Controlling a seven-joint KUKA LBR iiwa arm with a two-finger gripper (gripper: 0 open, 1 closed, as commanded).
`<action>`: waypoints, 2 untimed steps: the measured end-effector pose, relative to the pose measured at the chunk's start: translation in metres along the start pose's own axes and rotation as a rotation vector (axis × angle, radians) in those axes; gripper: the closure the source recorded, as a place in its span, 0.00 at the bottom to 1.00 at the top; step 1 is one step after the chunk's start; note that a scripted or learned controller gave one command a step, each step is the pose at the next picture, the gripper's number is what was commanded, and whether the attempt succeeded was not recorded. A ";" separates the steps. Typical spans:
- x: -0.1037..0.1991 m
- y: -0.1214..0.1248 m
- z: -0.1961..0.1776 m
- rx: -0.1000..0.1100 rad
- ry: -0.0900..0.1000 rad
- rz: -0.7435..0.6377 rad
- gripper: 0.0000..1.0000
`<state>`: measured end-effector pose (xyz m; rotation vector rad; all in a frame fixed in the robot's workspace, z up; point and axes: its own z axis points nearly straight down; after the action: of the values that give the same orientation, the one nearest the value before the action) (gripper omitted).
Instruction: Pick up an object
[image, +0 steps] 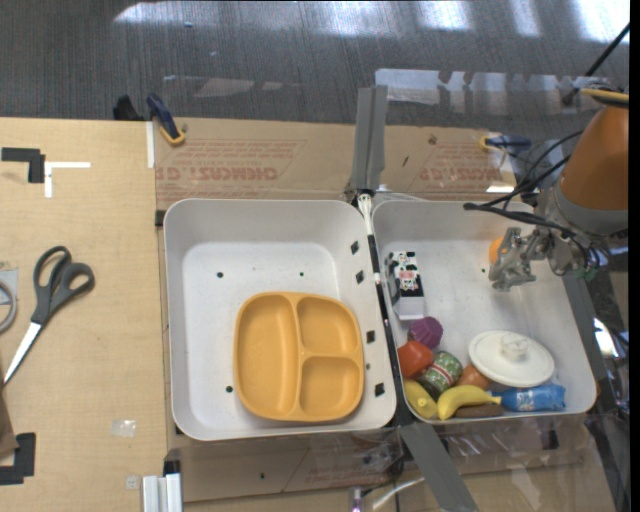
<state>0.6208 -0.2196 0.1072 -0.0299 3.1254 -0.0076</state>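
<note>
Banana (466, 401), can (440, 372), white lid (511, 358) clustered in right bin's near corner.

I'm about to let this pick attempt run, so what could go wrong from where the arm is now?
1. The gripper hangs over a bare part of the right bin; closing here would probably grab nothing.
2. The banana, can, purple piece and white lid crowd the near corner, so a descent there may nudge neighbours or catch two things.
3. The lid looks flat and wide, likely hard to pinch.
</note>
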 end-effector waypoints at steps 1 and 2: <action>0.000 0.000 0.000 0.000 0.000 0.000 0.00; -0.003 0.002 0.012 -0.004 0.008 0.128 0.00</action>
<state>0.6235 -0.2173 0.0951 0.1709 3.1286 0.0006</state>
